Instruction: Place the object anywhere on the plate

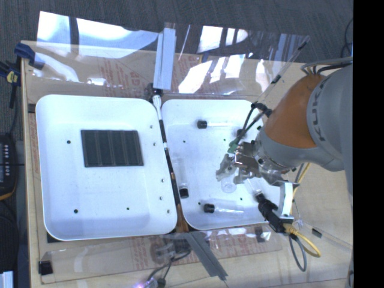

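Lying on the floor of the right bin (180, 116), a small clear object (228, 186) sits just under the metal tip of the gripper (233, 168), close against its lower side. It looks glassy and pale against the white floor, so its outline is hard to make out. Whether the gripper touches it or merely hangs over it cannot be told, and whether the gripper is open or closed cannot be told either, since the tip is a tangle of shiny parts seen from above.

Behind the gripper the arm (324, 125) reaches in from the right, its orange band (291, 116) over the bin's right edge and the grey body bent down toward the bin's middle.

Three black-capped pieces also lie in this bin: one near the top (202, 124), one near the bottom edge (208, 208), and one by the left wall (183, 192), all apart from the gripper.

Well away, the left bin (54, 209) bears a dark ribbed plate (112, 147) lying flat near its middle.
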Robot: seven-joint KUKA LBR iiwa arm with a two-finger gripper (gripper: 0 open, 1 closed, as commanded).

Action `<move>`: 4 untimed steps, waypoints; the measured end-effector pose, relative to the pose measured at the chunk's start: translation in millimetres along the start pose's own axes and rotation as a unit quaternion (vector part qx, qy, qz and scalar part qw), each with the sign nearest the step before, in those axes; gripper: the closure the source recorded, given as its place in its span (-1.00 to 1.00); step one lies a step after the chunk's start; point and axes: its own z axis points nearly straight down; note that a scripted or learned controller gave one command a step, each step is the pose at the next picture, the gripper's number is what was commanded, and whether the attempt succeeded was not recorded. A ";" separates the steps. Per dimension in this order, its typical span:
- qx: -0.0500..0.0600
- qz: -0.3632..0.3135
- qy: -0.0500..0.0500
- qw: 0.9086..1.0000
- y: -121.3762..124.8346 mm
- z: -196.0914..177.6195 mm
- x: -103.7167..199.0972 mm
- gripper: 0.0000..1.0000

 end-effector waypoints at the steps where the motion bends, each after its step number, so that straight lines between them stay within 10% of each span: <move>1: 0.000 -0.066 -0.001 0.998 39.9 13.6 72.7 1.00; 2: 0.001 -0.036 -0.001 0.999 -22.8 14.0 116.9 1.00; 3: 0.000 0.194 -0.001 0.981 -33.0 2.1 174.6 1.00; 4: 0.000 0.228 -0.001 0.974 -55.9 15.6 261.7 1.00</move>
